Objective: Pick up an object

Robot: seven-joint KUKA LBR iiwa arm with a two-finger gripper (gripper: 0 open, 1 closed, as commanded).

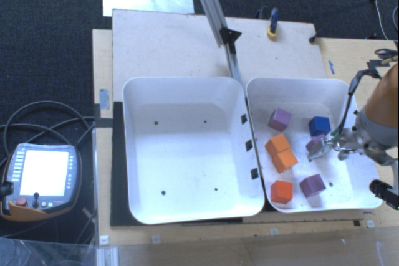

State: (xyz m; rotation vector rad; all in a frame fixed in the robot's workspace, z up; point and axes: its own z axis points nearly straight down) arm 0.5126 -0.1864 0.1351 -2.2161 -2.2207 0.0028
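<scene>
Where orange blocks (pixel 281 152) crowd nearby, the end effector (pixel 323 149) touches a purple block (pixel 314 145).

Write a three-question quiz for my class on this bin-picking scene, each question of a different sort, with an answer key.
1. True or false: every block lies in the right-hand bin.
2. Multiple choice: the blue block lies nearest which edge of its bin? A) the far edge B) the near edge C) the edge shared with the left-hand bin
3. Fill in: the gripper is right beside a small ____ block.

Key: 1 true. 2 A. 3 purple.
</scene>
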